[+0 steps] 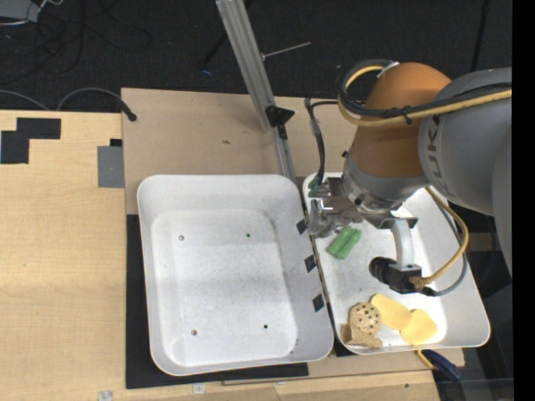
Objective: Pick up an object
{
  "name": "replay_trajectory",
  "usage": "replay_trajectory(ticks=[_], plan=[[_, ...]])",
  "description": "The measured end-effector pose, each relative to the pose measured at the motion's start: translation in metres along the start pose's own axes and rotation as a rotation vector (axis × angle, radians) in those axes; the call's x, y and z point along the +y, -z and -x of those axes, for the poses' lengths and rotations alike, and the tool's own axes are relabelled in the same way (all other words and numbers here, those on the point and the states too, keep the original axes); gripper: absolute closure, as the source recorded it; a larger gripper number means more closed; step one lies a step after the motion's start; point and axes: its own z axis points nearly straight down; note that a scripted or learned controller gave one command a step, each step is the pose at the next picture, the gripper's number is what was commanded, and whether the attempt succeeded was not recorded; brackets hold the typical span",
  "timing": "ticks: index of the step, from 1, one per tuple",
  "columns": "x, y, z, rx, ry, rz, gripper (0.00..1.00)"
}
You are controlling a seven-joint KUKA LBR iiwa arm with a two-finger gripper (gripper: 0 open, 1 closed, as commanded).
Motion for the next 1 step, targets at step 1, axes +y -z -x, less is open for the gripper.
replay_trajectory(ticks=[1], plan=[[-0.007,0.0025,-0.0486,0.0,0.0,0.001,1.0]])
